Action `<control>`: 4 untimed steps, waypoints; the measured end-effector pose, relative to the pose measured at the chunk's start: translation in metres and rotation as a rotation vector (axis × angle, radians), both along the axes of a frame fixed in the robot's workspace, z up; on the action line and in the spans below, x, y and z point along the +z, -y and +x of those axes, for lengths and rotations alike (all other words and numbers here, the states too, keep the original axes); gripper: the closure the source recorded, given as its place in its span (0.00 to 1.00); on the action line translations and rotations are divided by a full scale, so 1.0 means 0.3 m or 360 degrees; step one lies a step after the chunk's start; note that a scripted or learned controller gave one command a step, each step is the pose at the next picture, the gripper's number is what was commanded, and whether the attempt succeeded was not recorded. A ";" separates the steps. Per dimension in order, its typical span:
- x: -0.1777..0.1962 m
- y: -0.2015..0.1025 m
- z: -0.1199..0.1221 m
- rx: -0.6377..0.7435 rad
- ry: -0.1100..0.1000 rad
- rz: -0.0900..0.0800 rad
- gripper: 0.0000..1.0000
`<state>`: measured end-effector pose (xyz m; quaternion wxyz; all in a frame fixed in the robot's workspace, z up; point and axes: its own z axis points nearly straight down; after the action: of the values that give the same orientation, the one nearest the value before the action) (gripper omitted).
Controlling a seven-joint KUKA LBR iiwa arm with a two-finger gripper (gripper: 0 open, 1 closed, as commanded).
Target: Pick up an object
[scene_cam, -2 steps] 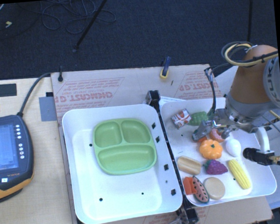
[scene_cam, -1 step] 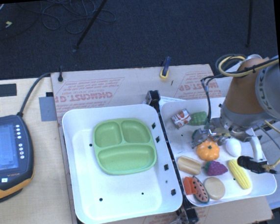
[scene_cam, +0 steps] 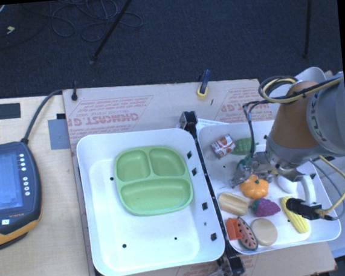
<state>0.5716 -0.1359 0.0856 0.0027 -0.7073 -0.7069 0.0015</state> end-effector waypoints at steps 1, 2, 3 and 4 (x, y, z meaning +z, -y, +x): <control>0.037 0.005 -0.001 -0.0009 -0.0002 0.0001 1.00; 0.183 0.006 -0.021 -0.0014 0.0010 -0.0003 1.00; 0.337 -0.011 0.000 0.0002 0.0012 -0.0003 1.00; 0.481 -0.009 0.003 0.0002 0.0012 -0.0003 1.00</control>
<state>0.5724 -0.1333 0.2299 -0.0006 -0.7068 -0.7074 -0.0005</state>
